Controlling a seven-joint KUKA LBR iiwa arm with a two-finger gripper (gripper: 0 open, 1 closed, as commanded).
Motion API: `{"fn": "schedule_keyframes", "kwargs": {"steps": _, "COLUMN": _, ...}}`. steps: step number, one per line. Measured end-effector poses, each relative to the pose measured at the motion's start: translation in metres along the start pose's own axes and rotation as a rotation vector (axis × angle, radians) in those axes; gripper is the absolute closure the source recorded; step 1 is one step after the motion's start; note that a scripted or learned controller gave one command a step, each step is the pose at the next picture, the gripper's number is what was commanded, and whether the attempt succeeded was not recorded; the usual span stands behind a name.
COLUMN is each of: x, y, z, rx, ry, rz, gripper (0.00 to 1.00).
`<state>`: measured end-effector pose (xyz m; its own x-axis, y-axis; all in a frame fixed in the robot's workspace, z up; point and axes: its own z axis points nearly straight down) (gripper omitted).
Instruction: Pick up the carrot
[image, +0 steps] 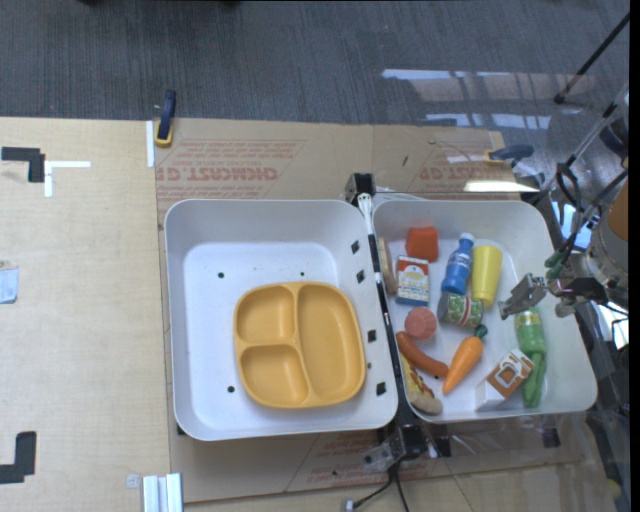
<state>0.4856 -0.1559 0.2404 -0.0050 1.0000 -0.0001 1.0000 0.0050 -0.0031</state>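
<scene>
The carrot (462, 362) is orange with a green top and lies tilted in the front middle of the right bin (560, 400). It sits between a red sausage (421, 354) and a small orange-and-white carton (509, 374). My gripper (541, 297) hovers over the right side of that bin, up and to the right of the carrot and apart from it. Its fingers (522, 294) are open with nothing between them. A green bottle (529, 333) lies just below the gripper.
The right bin also holds a red block (423, 243), a blue bottle (458, 265), a yellow bottle (486, 272), a small box (412, 280), a can (462, 310) and a pink ball (421, 322). A yellow divided plate (298, 342) lies in the left bin (200, 300).
</scene>
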Motion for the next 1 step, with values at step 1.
{"fn": "schedule_keyframes", "kwargs": {"steps": 1, "x": 0.0223, "y": -0.0062, "z": 0.1158, "rx": -0.003, "ry": 0.0, "rz": 0.097, "gripper": 0.0}}
